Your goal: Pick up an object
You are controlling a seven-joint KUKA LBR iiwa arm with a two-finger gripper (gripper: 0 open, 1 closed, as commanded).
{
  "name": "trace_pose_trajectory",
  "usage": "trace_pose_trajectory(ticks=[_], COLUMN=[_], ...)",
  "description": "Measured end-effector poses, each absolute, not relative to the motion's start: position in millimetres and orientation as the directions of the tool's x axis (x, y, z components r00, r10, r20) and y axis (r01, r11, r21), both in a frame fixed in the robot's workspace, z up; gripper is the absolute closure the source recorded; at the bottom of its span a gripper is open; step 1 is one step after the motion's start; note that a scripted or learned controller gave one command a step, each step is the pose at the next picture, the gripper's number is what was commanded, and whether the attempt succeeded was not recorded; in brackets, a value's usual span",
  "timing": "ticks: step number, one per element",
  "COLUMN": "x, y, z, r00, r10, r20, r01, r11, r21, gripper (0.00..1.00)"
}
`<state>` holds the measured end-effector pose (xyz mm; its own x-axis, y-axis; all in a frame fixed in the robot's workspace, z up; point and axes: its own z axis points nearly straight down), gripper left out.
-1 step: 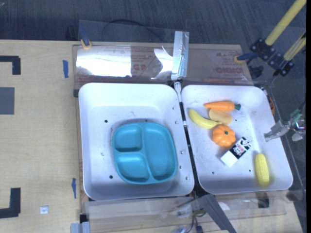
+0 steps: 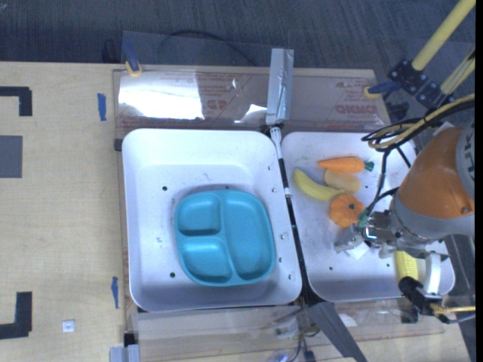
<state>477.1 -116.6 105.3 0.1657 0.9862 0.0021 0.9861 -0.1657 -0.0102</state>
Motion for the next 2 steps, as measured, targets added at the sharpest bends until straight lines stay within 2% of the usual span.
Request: trace_pose_trajectory(ticks=[1, 2], x=[559.7, 558.9], y=[-159.8, -158.1], z=[91.1, 99.1], r00=[0.155, 0.154], r10=[0.988, 0.988], r20=[-0.005, -0.003], r01=[0.988, 0.988], r11=[-0.155, -0.154], r21=[0.015, 0.01], gripper=[0.0, 1.0])
